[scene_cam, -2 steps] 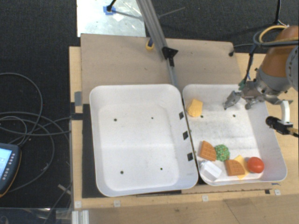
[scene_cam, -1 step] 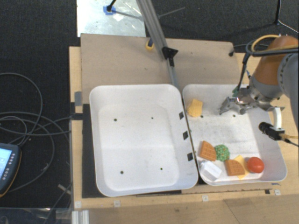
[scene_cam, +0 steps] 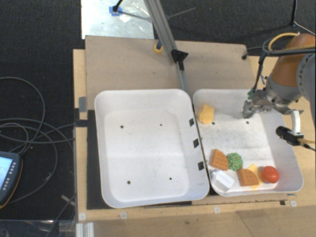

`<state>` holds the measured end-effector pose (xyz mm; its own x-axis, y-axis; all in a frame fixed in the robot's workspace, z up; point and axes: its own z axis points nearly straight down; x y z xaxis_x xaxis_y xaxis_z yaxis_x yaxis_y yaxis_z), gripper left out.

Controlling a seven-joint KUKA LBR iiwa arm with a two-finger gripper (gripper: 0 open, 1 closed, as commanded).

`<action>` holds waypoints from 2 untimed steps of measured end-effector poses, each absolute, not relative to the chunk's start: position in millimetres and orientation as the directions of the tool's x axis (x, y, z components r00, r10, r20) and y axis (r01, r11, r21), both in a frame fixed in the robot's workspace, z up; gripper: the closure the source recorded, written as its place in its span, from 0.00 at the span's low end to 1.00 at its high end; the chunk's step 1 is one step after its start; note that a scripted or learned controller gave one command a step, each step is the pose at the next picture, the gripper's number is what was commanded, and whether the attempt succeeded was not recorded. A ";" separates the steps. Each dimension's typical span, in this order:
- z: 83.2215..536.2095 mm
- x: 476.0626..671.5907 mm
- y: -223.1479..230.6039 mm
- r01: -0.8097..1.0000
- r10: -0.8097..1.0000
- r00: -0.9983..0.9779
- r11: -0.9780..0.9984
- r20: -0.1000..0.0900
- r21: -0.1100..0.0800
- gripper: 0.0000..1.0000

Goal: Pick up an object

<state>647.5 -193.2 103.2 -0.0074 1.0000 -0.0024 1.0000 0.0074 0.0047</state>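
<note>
Right bin (scene_cam: 284,154) is holding the candidates: a pale yellow wedge (scene_cam: 206,114) lying alone near its upper left corner; along the lower edge a cluster is sitting close together, an orange waffle-textured piece (scene_cam: 219,159), a green knobbly lump (scene_cam: 234,160), a second orange piece (scene_cam: 248,177) over a yellow scrap, a red ball (scene_cam: 269,174), a white block (scene_cam: 222,180); left bin (scene_cam: 106,132) is lying beside it on the desk (scene_cam: 212,63). Gripper (scene_cam: 251,107) is reading small and dark, its tips blurring against the bin floor; nothing is showing between them. Arm is reaching in from the right, wrist angling down over the bin's upper right, well apart from the cluster.
</note>
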 end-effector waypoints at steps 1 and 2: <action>166.9 645.9 -189.1 1.000 1.000 -0.005 0.005 -0.002 0.009 1.00; 216.2 652.8 -181.9 1.000 1.000 -0.007 0.007 -0.002 0.008 1.00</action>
